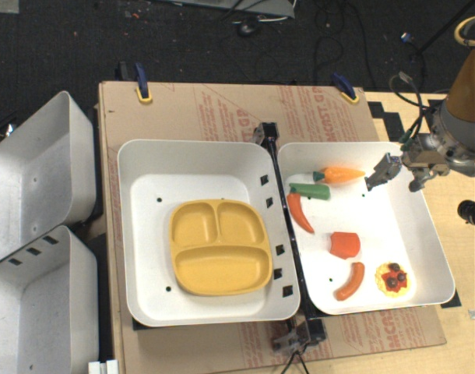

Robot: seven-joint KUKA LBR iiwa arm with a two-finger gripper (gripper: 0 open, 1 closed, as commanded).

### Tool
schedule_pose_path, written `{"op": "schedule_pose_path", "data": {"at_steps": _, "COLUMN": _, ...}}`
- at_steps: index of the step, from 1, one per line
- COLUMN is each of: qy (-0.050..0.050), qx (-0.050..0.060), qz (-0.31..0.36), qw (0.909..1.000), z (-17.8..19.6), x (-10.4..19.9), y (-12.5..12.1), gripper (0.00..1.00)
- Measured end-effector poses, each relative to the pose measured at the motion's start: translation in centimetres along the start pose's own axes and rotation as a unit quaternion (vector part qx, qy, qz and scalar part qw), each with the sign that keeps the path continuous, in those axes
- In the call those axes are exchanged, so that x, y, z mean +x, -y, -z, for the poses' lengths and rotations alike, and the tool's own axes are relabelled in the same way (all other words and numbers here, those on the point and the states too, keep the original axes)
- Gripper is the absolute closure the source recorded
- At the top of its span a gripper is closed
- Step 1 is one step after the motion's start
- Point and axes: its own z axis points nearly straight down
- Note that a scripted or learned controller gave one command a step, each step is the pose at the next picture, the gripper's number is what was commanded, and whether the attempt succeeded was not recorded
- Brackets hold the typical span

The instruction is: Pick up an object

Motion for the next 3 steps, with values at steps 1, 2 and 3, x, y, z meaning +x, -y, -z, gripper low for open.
{"op": "schedule_pose_path", "data": {"at_steps": 1, "qy": 0.001, "qx": -0.006, "qz": 0.002, "qw": 1.0000, "z": 0.7, "x": 0.1, "y": -0.2, "gripper": 0.00}}
{"op": "schedule_pose_path", "data": {"at_steps": 2, "qy": 0.001, "qx": -0.004, "qz": 0.001, "qw": 1.0000, "z": -5.3, "x": 0.2, "y": -1.1, "gripper": 0.00}}
{"op": "schedule_pose_path", "data": {"at_steps": 3, "qy": 0.001, "qx": -0.004, "qz": 0.000, "qw": 1.0000, "z": -9.7, "x": -0.1, "y": -1.0, "gripper": 0.00}}
